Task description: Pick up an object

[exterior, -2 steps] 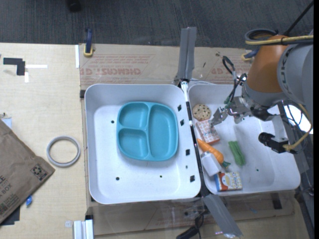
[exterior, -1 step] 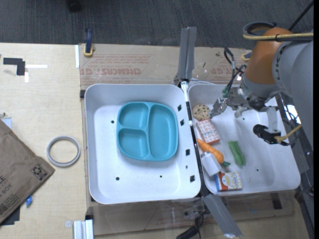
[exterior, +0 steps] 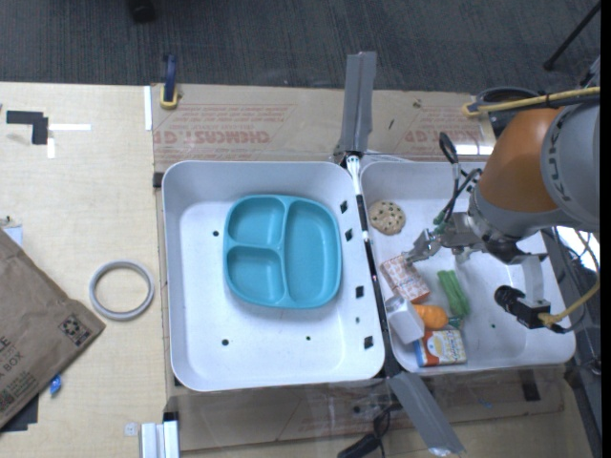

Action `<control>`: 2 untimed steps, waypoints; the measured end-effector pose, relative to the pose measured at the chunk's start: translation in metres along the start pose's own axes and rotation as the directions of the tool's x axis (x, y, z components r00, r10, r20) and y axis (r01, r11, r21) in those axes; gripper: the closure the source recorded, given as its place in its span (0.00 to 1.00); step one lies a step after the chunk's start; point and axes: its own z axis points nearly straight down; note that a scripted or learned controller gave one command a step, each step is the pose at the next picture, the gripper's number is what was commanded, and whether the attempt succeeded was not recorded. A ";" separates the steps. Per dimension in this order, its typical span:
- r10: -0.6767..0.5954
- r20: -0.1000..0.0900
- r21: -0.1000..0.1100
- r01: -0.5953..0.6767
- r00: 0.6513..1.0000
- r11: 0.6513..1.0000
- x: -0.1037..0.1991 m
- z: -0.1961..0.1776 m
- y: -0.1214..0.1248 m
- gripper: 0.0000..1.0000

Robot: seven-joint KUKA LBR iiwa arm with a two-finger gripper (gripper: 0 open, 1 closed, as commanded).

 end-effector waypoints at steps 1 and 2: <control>-0.069 0.001 -0.001 0.069 0.998 0.998 -0.001 0.000 -0.062 0.00; -0.069 -0.005 0.004 0.070 0.998 0.998 0.000 -0.007 -0.061 1.00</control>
